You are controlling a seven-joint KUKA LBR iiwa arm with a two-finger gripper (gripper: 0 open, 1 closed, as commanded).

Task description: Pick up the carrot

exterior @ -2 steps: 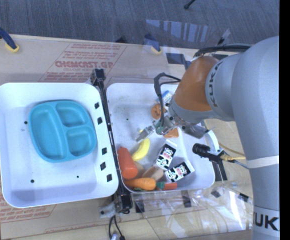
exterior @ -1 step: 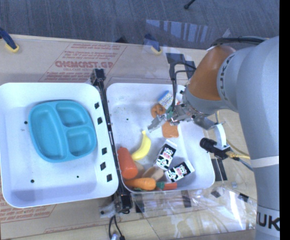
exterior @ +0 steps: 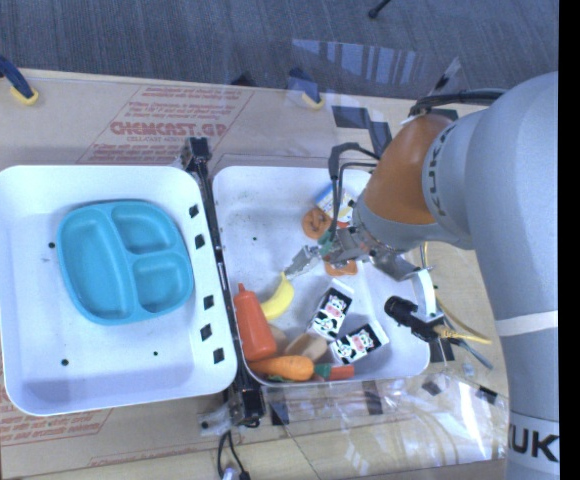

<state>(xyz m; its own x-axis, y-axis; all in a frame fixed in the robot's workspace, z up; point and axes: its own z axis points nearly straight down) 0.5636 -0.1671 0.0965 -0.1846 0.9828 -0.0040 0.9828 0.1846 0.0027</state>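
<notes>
Carrot (exterior: 288, 367) lies flat at the bottom edge of the right bin (exterior: 260, 193), lower centre of frame, wedged beside the red ketchup bottle (exterior: 253, 325) and touching a small beige item. Claw (exterior: 322, 256) hovers mid-bin, up and right of the carrot, well apart from it; can't tell its open/closed state, the wrist hides it. Banana (exterior: 279, 297) sits between claw and carrot. Two black-and-white cartons (exterior: 343, 328) lie to the carrot's right. Blue divided tray (exterior: 125, 260) sits in the left bin (exterior: 30, 368). Carrot's crowded against the wall, so access looks tight.
</notes>
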